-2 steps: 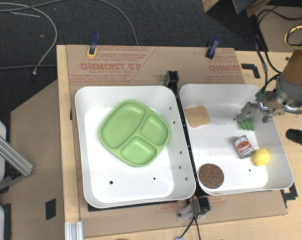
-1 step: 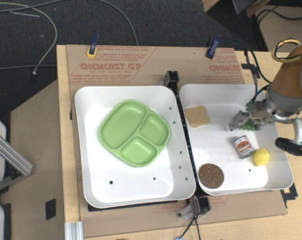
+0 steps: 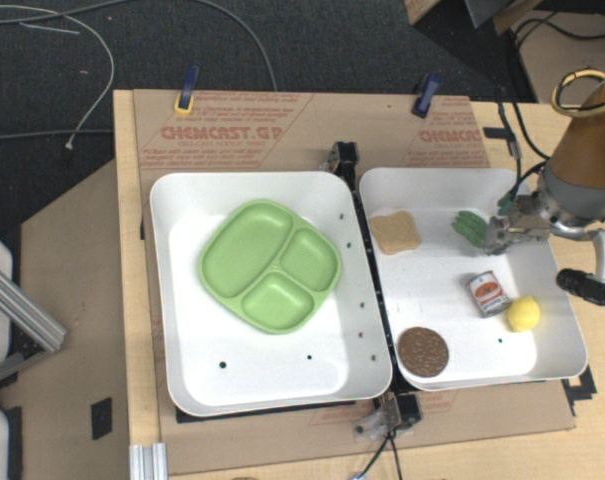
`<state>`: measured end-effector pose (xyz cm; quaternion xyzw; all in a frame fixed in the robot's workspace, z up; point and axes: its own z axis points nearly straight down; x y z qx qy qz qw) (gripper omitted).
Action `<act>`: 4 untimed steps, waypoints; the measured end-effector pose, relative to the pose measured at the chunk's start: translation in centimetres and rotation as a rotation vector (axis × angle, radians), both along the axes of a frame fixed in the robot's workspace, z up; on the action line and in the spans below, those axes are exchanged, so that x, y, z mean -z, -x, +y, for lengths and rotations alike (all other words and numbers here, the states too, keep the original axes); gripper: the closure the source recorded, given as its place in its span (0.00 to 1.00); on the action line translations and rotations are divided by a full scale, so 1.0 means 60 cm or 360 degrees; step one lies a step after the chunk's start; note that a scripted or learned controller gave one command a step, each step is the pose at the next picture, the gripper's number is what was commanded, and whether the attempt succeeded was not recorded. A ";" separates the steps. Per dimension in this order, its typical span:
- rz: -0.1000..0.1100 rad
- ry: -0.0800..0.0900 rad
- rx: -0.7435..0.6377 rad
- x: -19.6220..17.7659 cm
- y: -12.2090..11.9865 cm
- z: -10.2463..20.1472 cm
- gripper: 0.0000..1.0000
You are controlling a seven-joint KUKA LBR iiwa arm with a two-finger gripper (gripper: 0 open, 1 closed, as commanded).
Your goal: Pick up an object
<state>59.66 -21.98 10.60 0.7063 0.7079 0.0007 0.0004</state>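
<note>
Bins sit side by side; taking the right bin [image 3: 572, 353] as landmark, my tool [image 3: 498, 230] hangs low at its far edge, touching the green leafy toy [image 3: 470, 227], likely targeting it. Grip state: cannot tell.

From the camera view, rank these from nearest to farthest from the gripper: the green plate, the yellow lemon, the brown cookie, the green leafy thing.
1. green leafy thing, right at the gripper
2. yellow lemon, right bin's near-right part
3. brown cookie, right bin's front-left corner
4. green plate, in the left bin
</note>
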 end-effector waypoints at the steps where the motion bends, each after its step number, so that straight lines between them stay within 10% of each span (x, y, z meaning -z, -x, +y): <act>1: -0.0010 0.0005 0.0001 -0.107 -0.010 0.004 1.00; 3: -0.0004 0.0003 0.0001 -0.218 -0.014 0.003 1.00; 4: 0.0005 -0.0004 -0.0005 -0.218 -0.014 0.104 1.00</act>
